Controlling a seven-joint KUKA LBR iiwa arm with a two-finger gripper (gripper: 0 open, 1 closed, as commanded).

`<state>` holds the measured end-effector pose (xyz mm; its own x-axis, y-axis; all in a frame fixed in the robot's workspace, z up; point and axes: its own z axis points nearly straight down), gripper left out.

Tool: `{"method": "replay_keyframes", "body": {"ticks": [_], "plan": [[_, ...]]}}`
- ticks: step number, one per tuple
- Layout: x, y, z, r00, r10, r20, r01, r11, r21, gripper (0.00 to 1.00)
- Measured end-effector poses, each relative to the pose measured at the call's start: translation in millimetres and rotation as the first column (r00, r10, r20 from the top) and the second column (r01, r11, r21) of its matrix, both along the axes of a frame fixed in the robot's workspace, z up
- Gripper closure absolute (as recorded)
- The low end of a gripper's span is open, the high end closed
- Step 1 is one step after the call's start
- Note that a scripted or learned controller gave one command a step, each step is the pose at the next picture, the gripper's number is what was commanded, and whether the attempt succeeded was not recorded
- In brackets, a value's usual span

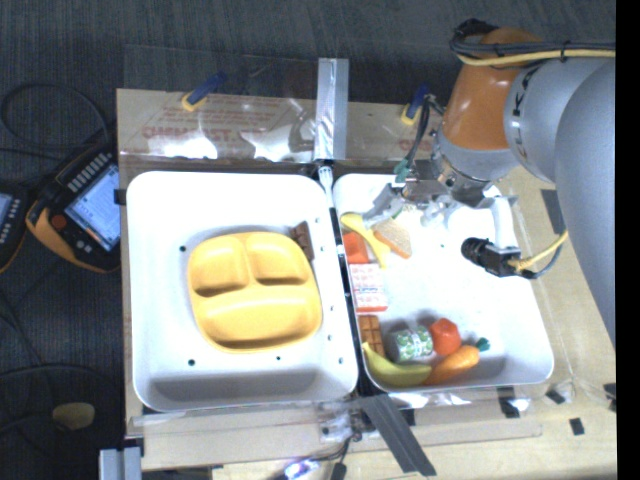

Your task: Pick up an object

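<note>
Camera view: we see the tool (412, 200) low over the right bin's (520, 318) far-left corner.
Tool state: we cannot tell.
Nearest objects: a banana (358, 236) and a tan wedge (394, 238) just beside it.
Near edge: another banana (395, 371), a green can (411, 344), a carrot (455, 362).
Left bin (150, 298): we see a yellow tray (255, 288).

Robot lab: bench (150, 108), teach pendant (85, 208).

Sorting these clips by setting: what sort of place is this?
Probably a robotics lab's grasping bench: a robot arm over two white bins, toy food such as a carrot, and a handheld controller on the carpet.
</note>
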<state>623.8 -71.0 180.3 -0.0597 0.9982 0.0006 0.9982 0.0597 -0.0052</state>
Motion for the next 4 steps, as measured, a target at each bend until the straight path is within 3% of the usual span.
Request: {"method": "replay_keyframes", "body": {"ticks": [1,2,3,4], "plan": [[15,-31,-81,0.997,0.076,0.001,-0.076,0.997,-0.002,0.0],[20,-32,-64,0.997,0.077,0.015,-0.077,0.997,-0.004,1.0],[45,41,0,0.999,0.036,0.0,-0.036,0.999,-0.003,1.0],[45,72,42,0.83,0.557,0.003,-0.557,0.83,0.001,1.0]]}}
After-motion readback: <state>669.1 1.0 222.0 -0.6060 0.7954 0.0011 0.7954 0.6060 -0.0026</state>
